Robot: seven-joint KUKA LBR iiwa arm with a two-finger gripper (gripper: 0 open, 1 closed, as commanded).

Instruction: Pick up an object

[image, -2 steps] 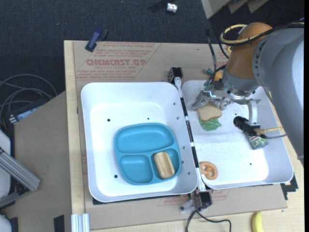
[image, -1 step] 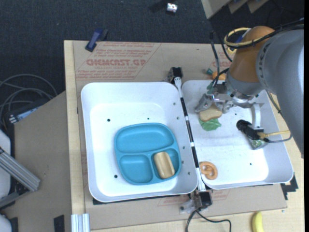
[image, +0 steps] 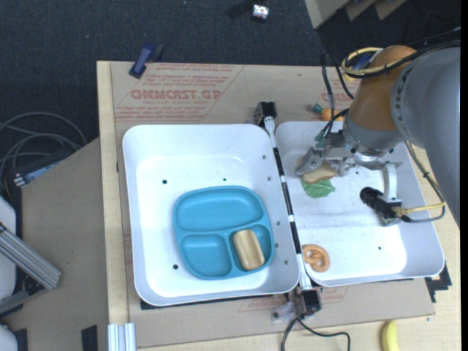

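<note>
Here my gripper (image: 322, 164) hangs low over the right white bin (image: 409, 258), and I cannot tell how it is set. Directly at its tip lies a tan, bread-like piece (image: 317, 175), perhaps touching it, resting on a crinkled green leaf (image: 319, 189). Nearer the camera from my hand sits a small brown pretzel (image: 316, 257). Off to the left, a smooth blue sectioned plate (image: 212, 218) carries a golden rounded roll (image: 248, 248).

Dark blue carpet (image: 73, 20) surrounds the brown board bench (image: 183, 93), grey cables (image: 29, 145) lying left.
</note>
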